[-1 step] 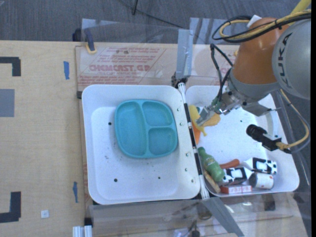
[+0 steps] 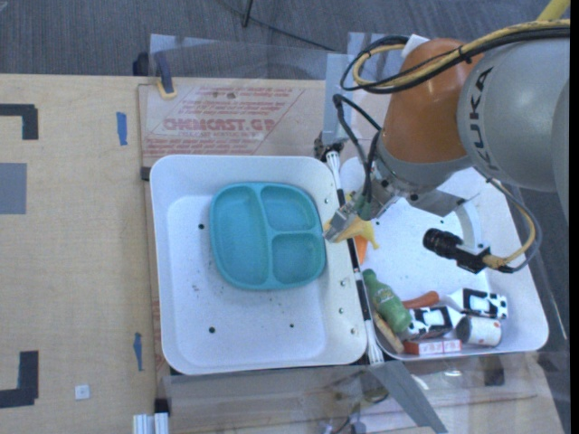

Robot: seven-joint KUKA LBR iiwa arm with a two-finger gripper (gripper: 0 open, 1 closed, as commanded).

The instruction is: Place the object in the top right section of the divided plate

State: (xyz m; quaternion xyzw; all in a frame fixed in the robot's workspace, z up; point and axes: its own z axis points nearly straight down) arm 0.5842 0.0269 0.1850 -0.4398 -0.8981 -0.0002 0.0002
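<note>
A teal divided plate (image 2: pixel 267 235) lies in the left bin (image 2: pixel 181 324), with two small sections on its right side and one large section on its left. My gripper (image 2: pixel 344 221) hangs over the wall between the two bins, just right of the plate's right edge. A small yellow object (image 2: pixel 364 233) sits right at the gripper's tip, on the left edge of the right bin (image 2: pixel 520 319). The gripper body hides part of it, so I cannot tell whether the object is held or merely lies under the gripper.
At the front of the right bin lie a green bottle (image 2: pixel 386 302), an orange-red piece (image 2: pixel 422 300), two black-and-white objects (image 2: pixel 485 305) and a red-and-white can (image 2: pixel 452 338). A cardboard sheet (image 2: pixel 226 120) lies behind the left bin.
</note>
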